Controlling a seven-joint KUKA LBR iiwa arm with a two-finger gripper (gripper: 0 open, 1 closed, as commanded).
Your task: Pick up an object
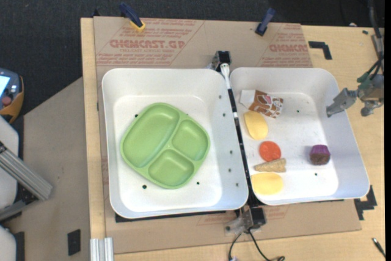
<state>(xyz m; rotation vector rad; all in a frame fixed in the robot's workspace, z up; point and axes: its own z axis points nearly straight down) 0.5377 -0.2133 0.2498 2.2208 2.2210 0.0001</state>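
Observation:
The right bin (342, 131) holds several small objects. They are a brown and white packet (266, 103), a yellow oval piece (256, 124), a red-orange round piece (270, 150), a tan cone (271, 165), a pale yellow lump (267, 183) and a purple ball (319, 154). My gripper (353, 107) hangs over the bin's right rim, well above and to the right of the purple ball. It is open, with nothing between its fingers. Most of the arm is cut off by the right edge.
The left bin (116, 150) holds a green divided plate (165, 145). A black divider strip (235, 125) runs between the bins. Both bins rest on a cardboard sheet (183, 40) held by blue clamps (132, 16) at the far edge.

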